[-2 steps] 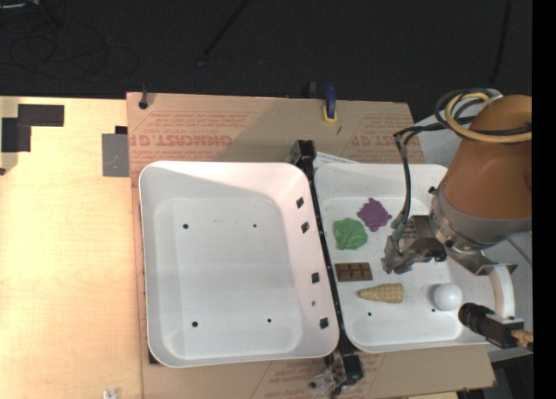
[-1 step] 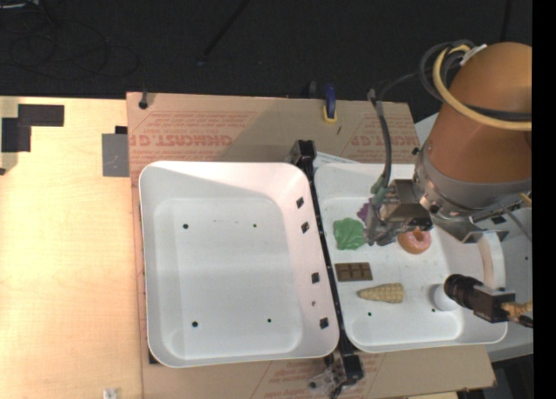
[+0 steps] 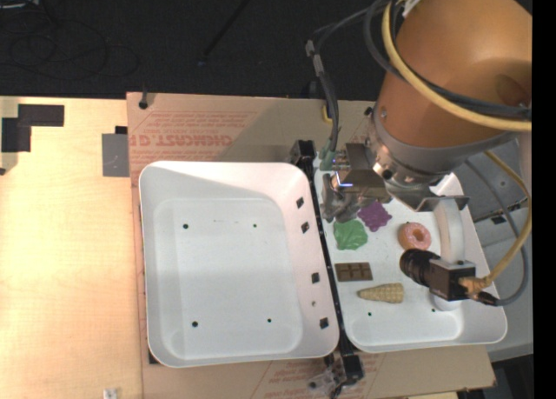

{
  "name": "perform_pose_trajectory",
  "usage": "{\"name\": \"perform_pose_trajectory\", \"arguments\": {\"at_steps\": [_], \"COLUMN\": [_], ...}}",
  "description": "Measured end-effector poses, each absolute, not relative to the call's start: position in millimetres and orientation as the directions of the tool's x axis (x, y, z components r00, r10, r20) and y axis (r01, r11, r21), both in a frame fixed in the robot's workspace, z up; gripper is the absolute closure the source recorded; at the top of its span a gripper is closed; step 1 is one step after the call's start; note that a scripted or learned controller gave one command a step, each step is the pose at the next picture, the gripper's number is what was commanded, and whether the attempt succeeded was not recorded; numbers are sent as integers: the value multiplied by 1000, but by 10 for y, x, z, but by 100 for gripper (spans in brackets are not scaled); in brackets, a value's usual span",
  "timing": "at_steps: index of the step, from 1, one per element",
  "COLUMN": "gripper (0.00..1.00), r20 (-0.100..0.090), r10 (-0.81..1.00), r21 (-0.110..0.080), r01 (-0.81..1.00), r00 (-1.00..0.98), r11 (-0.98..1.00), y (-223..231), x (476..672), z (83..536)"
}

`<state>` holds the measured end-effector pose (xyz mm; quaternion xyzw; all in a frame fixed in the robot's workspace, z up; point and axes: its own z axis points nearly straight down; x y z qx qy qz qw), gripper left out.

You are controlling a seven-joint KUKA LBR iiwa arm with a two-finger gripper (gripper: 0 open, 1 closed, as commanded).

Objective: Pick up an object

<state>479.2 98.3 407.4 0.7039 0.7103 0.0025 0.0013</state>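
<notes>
Objects lay in the right bin [image 3: 486, 329], while the left bin [image 3: 165, 336] on the worktop [image 3: 61, 258] had none. From left to right I saw a green piece [image 3: 351, 234], a brown bar [image 3: 354, 272], a purple piece [image 3: 376, 215], a cone [image 3: 383, 294] and a pink ring [image 3: 414, 236]. The gripper [image 3: 340, 202] hung just above the green piece; whether it was apart or together, I cannot tell. A good descent should probably stay centred on the green piece, away from the bin wall. The arm hid the bin's far corner.

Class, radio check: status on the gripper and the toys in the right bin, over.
Gripper low over right bin, above green piece. Purple piece, donut, chocolate bar, cone lie loose. Nothing visibly grasped.
</notes>
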Motion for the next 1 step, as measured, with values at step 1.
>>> {"name": "perform_pose_trajectory", "arguments": {"at_steps": [1], "gripper": [100], "r20": [5], "r10": [1000], "r21": [13], "r01": [1000], "r00": [-6], "r11": [6], "y": [1426], "x": [4936], "z": [5456]}}
